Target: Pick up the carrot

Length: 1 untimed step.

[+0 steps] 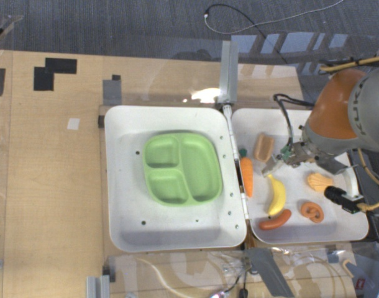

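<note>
The carrot is orange with a small green top. It lies lengthwise against the left wall of the right bin, green end pointing to the back. My gripper hangs low over the middle of that bin, a short way right of the carrot and apart from it. It sits between a tan bread piece and a banana. Nothing shows in its grasp.
The right bin also holds a red sausage, an orange pretzel-like piece and a yellow pastry. A green divided plate lies in the left bin. A metal post stands behind the wall between the bins.
</note>
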Tool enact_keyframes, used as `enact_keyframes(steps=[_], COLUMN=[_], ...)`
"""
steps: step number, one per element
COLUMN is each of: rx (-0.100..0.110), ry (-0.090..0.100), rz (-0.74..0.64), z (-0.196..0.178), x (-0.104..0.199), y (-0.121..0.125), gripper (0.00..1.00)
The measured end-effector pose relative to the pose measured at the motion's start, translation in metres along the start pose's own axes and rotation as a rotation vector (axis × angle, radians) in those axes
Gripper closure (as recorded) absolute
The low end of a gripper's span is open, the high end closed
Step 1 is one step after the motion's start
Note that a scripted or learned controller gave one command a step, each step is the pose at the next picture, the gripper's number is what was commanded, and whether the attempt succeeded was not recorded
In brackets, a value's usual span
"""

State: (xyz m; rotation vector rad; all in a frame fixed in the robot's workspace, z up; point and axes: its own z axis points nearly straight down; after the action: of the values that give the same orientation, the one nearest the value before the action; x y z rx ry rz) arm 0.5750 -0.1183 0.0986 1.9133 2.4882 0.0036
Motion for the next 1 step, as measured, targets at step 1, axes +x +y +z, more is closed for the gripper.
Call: enact_keyframes(steps=[1], rx=[-0.007], ry=[-0.002], rz=[0.093], z=[0.0084], x=[-0.0012], y=[0.0050], gripper=[0.00])
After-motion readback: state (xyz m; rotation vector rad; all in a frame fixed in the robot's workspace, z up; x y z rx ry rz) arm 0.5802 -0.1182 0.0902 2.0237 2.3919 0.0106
